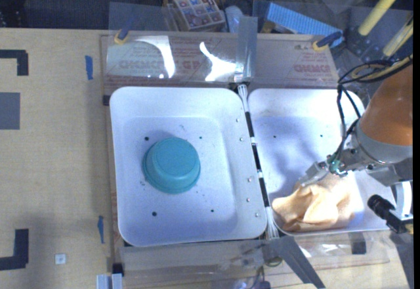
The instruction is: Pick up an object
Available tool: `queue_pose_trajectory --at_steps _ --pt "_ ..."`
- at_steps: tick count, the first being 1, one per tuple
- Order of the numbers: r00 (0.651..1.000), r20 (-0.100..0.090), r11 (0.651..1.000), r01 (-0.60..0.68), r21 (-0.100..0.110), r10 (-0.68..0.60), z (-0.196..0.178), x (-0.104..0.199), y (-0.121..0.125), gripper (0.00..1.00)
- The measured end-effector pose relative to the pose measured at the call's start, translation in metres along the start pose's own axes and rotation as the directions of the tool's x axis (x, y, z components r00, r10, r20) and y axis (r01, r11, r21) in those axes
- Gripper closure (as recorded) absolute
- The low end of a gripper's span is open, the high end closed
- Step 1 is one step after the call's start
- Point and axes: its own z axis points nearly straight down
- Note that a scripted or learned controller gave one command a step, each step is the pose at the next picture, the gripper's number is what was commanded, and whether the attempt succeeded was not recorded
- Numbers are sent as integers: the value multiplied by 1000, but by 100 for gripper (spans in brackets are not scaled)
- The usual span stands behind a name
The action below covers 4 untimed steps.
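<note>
Left bin point(125, 150): teal bowl point(172, 164), upside down. Right bin point(289, 117): tan cloth point(314, 207), tool point(326, 171) touching it; grip state can't tell.

Red print on clear panels point(223, 61) behind bins point(131, 110) — glare-washed, mirrored, unreadable — no other legible text.

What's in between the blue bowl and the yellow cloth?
In the camera view, bare white floor of the left bin comes first, then the divider where the two bins meet. The blue bowl sits in the left bin, the yellow cloth in the right bin.
</note>
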Motion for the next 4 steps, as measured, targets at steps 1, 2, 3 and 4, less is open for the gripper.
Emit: queue_pose_trajectory --at_steps 1,2,3,4 --pt "980 0 980 -200 -4 200 55 -55 9 0" --pt "981 0 981 -192 -4 192 55 -49 -27 0" --pt "981 3 981 -194 -11 194 43 -50 -26 100" --pt "981 3 981 -195 -11 195 43 -51 -26 0"
